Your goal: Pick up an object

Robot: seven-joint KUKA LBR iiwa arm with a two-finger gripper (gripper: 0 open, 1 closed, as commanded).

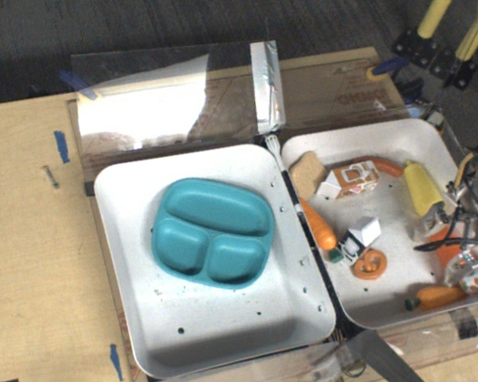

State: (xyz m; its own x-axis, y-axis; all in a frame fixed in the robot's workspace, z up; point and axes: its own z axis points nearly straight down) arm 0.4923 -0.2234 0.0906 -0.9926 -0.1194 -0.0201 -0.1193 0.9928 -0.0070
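**A:** Pale wooden bench [29, 296], two shallow white bins on it. What is nearest?

**B:** By the near edge of the right-hand white bin [399, 317] lies a small orange toy carrot with a green tip [436, 295]. The gripper [472, 256] hangs just beside it, over the near right corner. I cannot tell whether it is open or closed, as wires clutter it.

**A:** How would the carrot handle?

**B:** Probably light, stiff plastic, smooth and rounded, so it may roll or slip. I would take it across the middle of its thickness.

**A:** What crowds it?

**B:** The bin's near wall is right behind it, leaving little room on that side. Further in sit an orange round piece [368, 264], a small white box [362, 234] and a second orange carrot [321, 230] along the left wall. Beyond are a yellow block [422, 188], an orange-and-white carton [356, 177] and a tan bread slice [306, 173] at the far left corner.

**A:** And the left-hand white bin [155, 337]?

**B:** It holds a teal divided plastic plate [212, 229], well apart.
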